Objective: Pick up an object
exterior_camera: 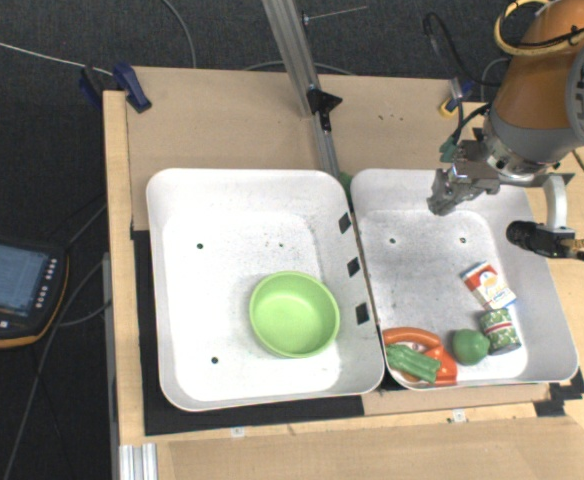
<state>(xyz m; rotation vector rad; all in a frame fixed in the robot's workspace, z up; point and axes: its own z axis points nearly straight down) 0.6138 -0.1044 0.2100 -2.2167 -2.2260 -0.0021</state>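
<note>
Apparently gripper [446, 200] is hovering over right bin's [412, 258] far end, w/ objects lying nearer. Jaws' state: can't tell.

Right bin [412, 268]: upper and middle floor bare, open from above. Near edge crowded: red-white carton [488, 286], small can [502, 330], green ball [469, 346], orange-green toy [417, 358], all close together, ball touching can. Claw [446, 200] hangs over the far rim. Left bin [222, 228]: green bowl [293, 314] takes the near right part, the other floor bare. Metal pole [302, 63] slants over the far worktop [232, 118].
</note>
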